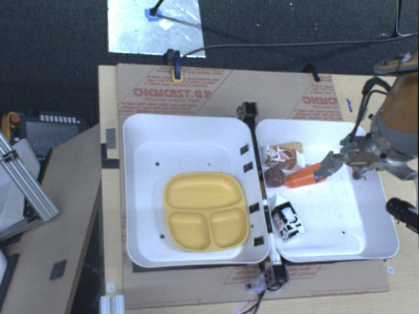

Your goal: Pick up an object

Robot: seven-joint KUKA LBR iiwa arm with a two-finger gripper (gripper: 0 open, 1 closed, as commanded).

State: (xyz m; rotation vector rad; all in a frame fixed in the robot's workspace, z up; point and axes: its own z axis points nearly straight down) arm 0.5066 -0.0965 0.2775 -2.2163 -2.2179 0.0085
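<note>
In the right bin (340, 237) an orange carrot-shaped object (301, 177) lies near the left wall. A dark brown round piece (275, 176) touches its left end. Just behind them rests a red and white snack packet (283, 154). A small black and white object (287, 220) sits nearer the front left corner. My gripper (329, 164) reaches in from the right, low over the bin, with its tip at the right end of the orange object. Whether it grips that object is not visible.
The left bin (141, 142) holds a yellow divided plate (205, 210). A black clip strip (252, 175) runs along the wall between the bins. The arm's grey and orange wrist (396, 129) hangs over the right bin's far right side.
</note>
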